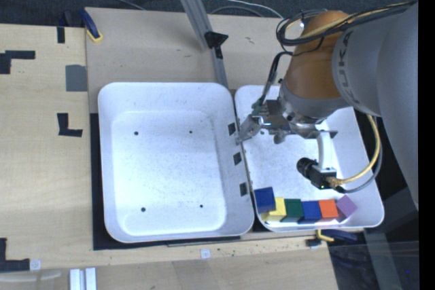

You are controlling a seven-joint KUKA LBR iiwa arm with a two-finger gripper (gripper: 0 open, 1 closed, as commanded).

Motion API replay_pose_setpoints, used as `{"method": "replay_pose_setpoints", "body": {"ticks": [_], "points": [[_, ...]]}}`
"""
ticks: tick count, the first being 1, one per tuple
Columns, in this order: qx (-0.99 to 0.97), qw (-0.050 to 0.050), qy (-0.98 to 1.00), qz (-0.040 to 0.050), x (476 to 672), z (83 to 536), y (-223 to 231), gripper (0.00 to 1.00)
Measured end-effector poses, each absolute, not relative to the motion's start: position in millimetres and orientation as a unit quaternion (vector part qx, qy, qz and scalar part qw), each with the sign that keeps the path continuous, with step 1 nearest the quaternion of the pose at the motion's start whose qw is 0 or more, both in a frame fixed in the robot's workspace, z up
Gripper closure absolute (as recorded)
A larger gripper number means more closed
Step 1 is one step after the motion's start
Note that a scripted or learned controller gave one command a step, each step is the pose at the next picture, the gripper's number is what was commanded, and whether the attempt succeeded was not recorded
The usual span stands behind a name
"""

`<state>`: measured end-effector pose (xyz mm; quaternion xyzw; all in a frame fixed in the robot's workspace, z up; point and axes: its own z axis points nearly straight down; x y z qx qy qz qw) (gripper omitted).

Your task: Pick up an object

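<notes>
Blocks lie in a row along the near edge of the right bin (363, 146): a blue block (264, 197) over a yellow block (275, 212), then a green block (293, 208), another blue one (311, 210), an orange block (327, 208) and a purple block (346, 205). Farther up that bin, near its left wall, hangs the tool (262, 125), well apart from the blocks; whether it is apart or together cannot be made out. The left bin (112, 105) sits beside it on the bench (41, 166).

A metal pole (194, 7) – black tape marks (64, 124) on bench.
</notes>
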<state>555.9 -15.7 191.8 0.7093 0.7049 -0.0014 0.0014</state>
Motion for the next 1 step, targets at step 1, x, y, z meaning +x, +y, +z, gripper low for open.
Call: {"method": "replay_pose_setpoints", "body": {"ticks": [1], "points": [[0.705, -0.003, 0.709, -0.0017, 505.5, 191.4, 34.8, 0.00]]}}
